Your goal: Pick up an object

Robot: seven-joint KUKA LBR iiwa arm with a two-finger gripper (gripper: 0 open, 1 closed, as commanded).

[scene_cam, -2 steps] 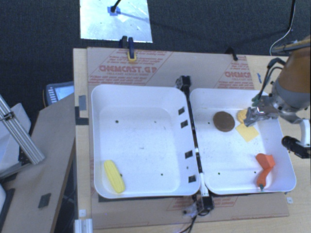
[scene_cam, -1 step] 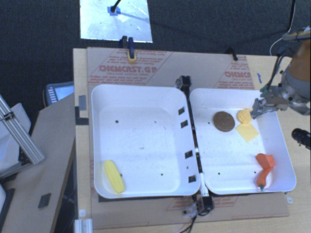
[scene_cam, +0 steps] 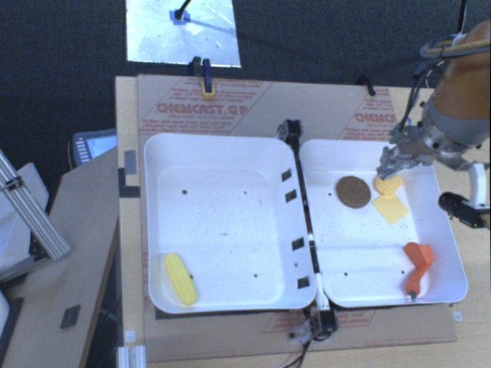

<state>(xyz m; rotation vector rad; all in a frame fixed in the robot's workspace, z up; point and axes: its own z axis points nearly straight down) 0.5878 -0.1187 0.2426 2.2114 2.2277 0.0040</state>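
In the right bin (scene_cam: 360, 286) lie a brown round disc (scene_cam: 354, 192), a small yellow piece (scene_cam: 387, 185), a pale yellow flat square (scene_cam: 391, 208) and an orange carrot-shaped toy (scene_cam: 416, 265). A yellow corn cob (scene_cam: 180, 278) rests in the near left corner of the left bin (scene_cam: 222, 205). My gripper (scene_cam: 390, 167) hangs low over the right bin's far right part, its tip directly above the small yellow piece and just right of the brown disc.
The arm's grey and orange body (scene_cam: 460, 90) comes in from the right over the bin's far right corner. Black clips (scene_cam: 291, 198) line the divide between the bins. A cardboard sheet (scene_cam: 253, 106) lies under both bins.
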